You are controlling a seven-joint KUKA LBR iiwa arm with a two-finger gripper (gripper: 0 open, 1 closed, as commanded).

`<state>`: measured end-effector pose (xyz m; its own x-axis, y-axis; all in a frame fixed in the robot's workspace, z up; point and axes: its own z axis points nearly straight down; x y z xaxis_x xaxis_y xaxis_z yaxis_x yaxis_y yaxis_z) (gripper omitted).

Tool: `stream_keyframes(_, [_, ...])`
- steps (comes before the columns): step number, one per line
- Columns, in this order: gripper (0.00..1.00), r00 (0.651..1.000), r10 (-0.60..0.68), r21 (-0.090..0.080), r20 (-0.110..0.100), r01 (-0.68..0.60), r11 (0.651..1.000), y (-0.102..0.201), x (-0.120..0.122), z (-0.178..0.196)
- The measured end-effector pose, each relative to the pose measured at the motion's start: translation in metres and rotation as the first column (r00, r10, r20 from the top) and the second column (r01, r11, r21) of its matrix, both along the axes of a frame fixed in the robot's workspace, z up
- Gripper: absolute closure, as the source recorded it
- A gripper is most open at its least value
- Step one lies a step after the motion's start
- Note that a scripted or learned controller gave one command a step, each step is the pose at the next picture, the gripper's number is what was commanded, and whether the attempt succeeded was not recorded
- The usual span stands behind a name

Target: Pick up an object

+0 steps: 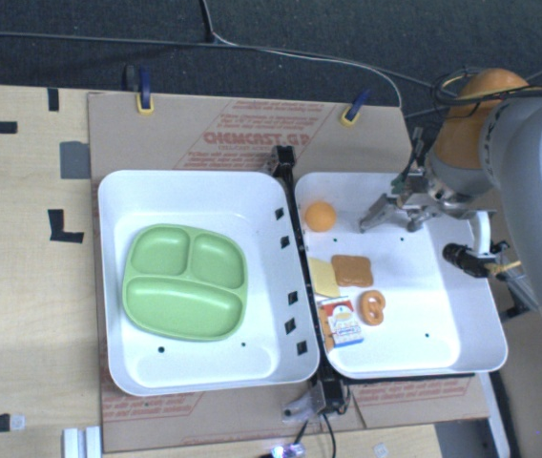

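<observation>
Two bins on table | tool (392, 219) open, holding nothing, over right bin (462, 337) | orange ball (320, 217) nearby

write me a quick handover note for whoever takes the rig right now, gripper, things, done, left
Gripper: over the upper part of the right bin, fingers spread, nothing between them.
Right bin: orange ball at upper left, beside the gripper; brown toast mid-left with a yellow slice next to it; pretzel and small carton below them.
Left bin: green divided plate.
Done: no pick yet; every item lies in a bin.
Left: choose an object, probably the ball as it is nearest, close on it and lift.
</observation>
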<state>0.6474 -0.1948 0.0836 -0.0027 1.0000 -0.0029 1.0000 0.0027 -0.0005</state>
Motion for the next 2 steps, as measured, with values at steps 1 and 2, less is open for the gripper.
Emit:
stream_keyframes(1, [1.0,1.0,0.001,-0.003,0.006,-0.001,1.0,0.0,0.002,0.014])
stream_keyframes(2, [1.0,1.0,-0.001,0.002,0.004,0.001,1.0,-0.004,0.005,0.058])
